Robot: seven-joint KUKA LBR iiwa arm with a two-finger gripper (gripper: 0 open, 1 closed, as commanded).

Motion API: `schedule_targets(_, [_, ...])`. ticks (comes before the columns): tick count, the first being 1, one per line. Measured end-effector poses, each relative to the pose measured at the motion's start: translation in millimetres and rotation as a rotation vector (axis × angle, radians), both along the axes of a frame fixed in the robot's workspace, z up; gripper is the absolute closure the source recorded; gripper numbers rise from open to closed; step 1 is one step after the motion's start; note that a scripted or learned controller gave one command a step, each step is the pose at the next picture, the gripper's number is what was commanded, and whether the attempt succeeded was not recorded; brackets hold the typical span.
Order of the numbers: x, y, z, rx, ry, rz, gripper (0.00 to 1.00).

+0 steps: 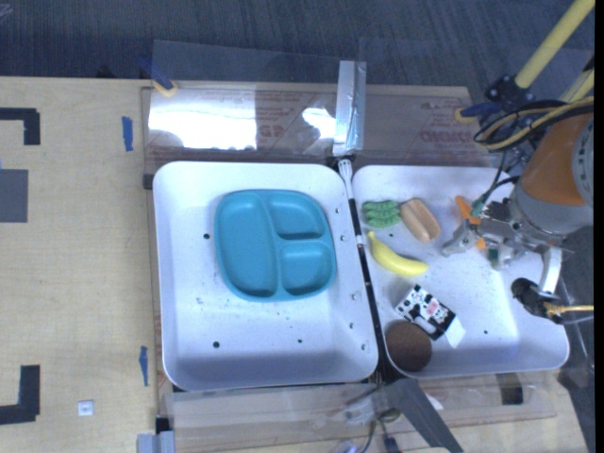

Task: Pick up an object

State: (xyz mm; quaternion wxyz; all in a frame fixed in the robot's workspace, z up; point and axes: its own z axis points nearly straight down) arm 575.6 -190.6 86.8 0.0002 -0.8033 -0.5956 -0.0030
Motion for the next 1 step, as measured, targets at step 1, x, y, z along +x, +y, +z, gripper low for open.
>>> schedule_targets(1, [66.7, -13.3, 16.9, 0.008, 0.0, 0.031, 0.0])
